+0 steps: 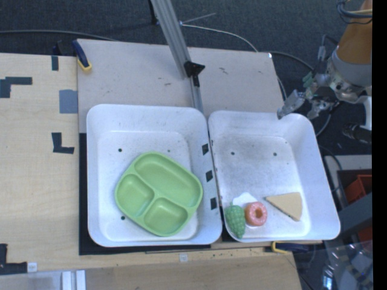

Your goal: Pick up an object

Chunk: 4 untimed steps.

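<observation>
The right bin (302, 156) holds a pink doughnut (256, 213), a green knobbly toy (236, 220), a tan wedge (286, 205) and a small white piece (245, 199), all near its front edge. A green divided plate (158, 193) lies in the left bin (100, 162). My gripper (300, 104) hangs over the right bin's far right corner, well away from the objects, with nothing between its fingers. The fingers look spread apart.
A slanted metal pole (175, 35) with a black clamp rises behind the bins. A blue and yellow clip (81, 56) lies at the bench's far left. Cables run along the right side by the arm.
</observation>
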Each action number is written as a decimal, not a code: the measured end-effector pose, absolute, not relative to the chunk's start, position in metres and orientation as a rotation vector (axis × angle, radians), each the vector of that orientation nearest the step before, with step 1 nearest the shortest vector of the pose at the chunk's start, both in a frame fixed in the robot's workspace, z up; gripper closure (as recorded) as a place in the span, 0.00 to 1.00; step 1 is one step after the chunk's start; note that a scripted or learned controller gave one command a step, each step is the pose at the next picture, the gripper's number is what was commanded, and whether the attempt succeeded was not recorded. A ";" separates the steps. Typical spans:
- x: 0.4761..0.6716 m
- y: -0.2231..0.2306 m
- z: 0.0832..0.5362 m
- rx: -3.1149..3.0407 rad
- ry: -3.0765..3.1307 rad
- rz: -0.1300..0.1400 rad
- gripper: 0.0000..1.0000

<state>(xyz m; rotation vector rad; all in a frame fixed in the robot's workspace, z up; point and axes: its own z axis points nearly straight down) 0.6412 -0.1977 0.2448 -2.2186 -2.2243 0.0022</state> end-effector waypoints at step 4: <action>0.636 -0.188 0.086 -2.219 -2.224 0.005 0.00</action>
